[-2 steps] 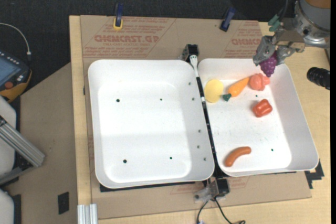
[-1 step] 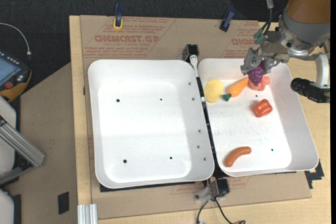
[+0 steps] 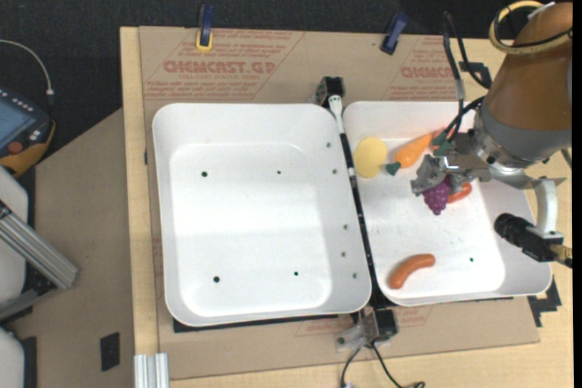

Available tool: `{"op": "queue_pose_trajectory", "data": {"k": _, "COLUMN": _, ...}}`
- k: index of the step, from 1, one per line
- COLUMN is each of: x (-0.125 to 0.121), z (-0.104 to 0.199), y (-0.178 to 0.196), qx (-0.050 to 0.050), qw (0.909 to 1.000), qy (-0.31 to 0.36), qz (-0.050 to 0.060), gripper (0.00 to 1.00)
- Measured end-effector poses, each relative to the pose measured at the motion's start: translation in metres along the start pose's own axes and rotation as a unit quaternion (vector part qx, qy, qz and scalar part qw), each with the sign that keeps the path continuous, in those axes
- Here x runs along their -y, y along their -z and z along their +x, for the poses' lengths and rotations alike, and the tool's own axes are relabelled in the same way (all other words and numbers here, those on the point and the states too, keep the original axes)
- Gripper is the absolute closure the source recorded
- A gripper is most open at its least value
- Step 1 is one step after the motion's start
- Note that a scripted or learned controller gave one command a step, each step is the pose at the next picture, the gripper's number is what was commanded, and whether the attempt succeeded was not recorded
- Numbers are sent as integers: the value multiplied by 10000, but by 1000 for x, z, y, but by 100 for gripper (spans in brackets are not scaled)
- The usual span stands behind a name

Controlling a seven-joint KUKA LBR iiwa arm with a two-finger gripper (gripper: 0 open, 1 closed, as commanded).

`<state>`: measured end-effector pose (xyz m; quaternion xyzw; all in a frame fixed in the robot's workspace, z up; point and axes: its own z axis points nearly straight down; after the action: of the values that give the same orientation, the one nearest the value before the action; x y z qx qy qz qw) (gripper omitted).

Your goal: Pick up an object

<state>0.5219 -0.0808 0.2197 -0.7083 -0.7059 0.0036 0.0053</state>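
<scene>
Arm (image 3: 532, 77) reaches in from the right over the right bin (image 3: 482, 282), w/ the jaws (image 3: 436, 175) low near the bin's upper middle; can't tell if they're apart or together. A purple grape bunch (image 3: 437, 197) sits right under/against the jaws, touching or nearly so, but can't confirm it's clamped; something red (image 3: 460, 192) pokes out just beside it. Carrot (image 3: 415, 148) lies just left & above the jaws, lemon (image 3: 370, 156) further left by the bin wall, sausage (image 3: 411, 269) well apart toward the bin's front; left bin (image 3: 182, 132) sits alongside on the desk (image 3: 273, 59).
</scene>
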Motion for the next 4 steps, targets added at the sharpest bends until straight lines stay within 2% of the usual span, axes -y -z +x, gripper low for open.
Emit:
{"op": "queue_pose_trajectory", "data": {"k": 1, "x": 2, "z": 59, "y": -26, "qx": -2, "qw": 10000, "qy": 40, "qz": -36, "gripper": 100}}
{"op": "queue_pose_trajectory", "data": {"k": 2, "x": 7, "z": 41, "y": -11, "qx": 15, "qw": 10000, "qy": 12, "qz": -75, "gripper": 100}}
{"op": "queue_pose_trajectory", "data": {"k": 3, "x": 44, "z": 71, "y": 33, "qx": 7, "qw": 10000, "qy": 33, "qz": -82, "gripper": 100}}
{"op": "queue_pose_trajectory", "data": {"k": 4, "x": 43, "z": 105, "y": 65, "qx": 10, "qw": 10000, "qy": 32, "qz": -78, "gripper": 100}}
